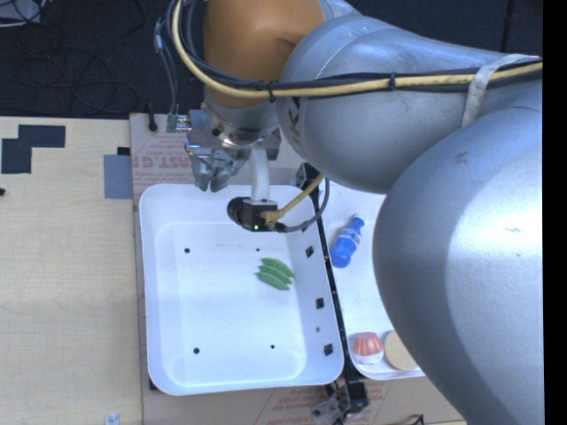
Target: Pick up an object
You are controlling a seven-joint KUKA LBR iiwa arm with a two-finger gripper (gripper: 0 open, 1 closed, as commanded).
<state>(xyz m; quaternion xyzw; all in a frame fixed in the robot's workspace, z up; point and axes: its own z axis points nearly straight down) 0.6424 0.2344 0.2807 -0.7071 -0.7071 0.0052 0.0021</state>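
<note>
Gripper: we're seeing the gripper (213, 177) hanging over the far rim of the left bin (159, 326), at about 12 o'clock on that bin. Its dark fingers are pointing down and sitting close together, but we cannot tell whether they are fully closed; nothing is showing between them.

Arm: we're looking at the big grey arm (425, 149) sweeping in from 3 o'clock, its orange band (257, 25) sitting right above the wrist, a yellow cable (354, 85) running along it.

Green object: we're spotting the green pod-shaped object (275, 274) lying flat on the left bin's floor, toward 4 o'clock from the gripper and well apart from it.

Right bin: we're catching the right bin (354, 295) at 3 o'clock of the left one, largely covered by the arm. A blue bottle (346, 242) is lying tilted in it. Near its front edge a small orange-and-white object (367, 347) is sitting just beside a tan round one (400, 352).
</note>
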